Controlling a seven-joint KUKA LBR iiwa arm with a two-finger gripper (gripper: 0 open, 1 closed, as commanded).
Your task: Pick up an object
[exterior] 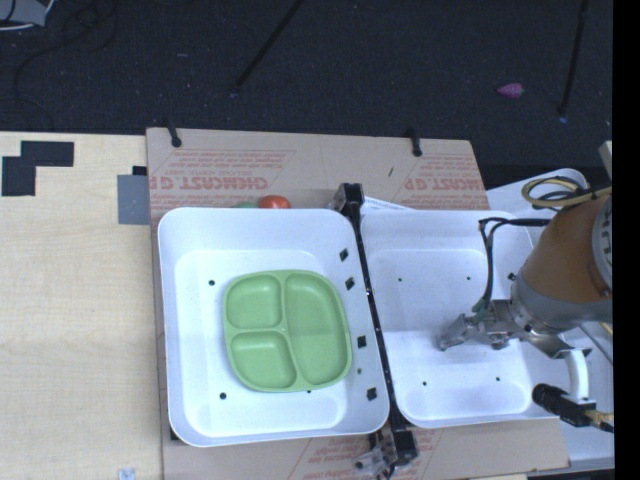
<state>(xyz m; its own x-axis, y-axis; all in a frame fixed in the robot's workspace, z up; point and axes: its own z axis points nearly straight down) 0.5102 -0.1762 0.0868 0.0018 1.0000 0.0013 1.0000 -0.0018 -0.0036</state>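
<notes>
Down low over the right bin, gripper near the middle of its floor, pointing toward the divider between the two bins. Fingers hard to separate at this slant, so open or closed: cannot tell. Nothing visible between them, and no claim of a hold. Across in the left bin, a green divided plate, three compartments, lying flat near the bin's centre, slightly turned, with its long axis running roughly from the far edge of the counter to the near edge. So the key relation: plate well apart from the gripper, off toward the counter's left edge, with the raised divider and its black clips squarely between. Probably a lift first, then a crossing over that ridge, then a descent onto a plate rim; a low sideways slide looks likely to catch the bin walls. Flat plate, thin lip, so a rim pinch seems the only purchase, and the nearest rim is the one facing the divider. Room around the plate decent on all sides, bare white floor between it and the bin walls. Just past the far wall of the left bin, a small red-orange object resting on the cardboard, a bit of green beside it, too small to name. Orange band and cables crowding the right bin's far right corner.
</notes>
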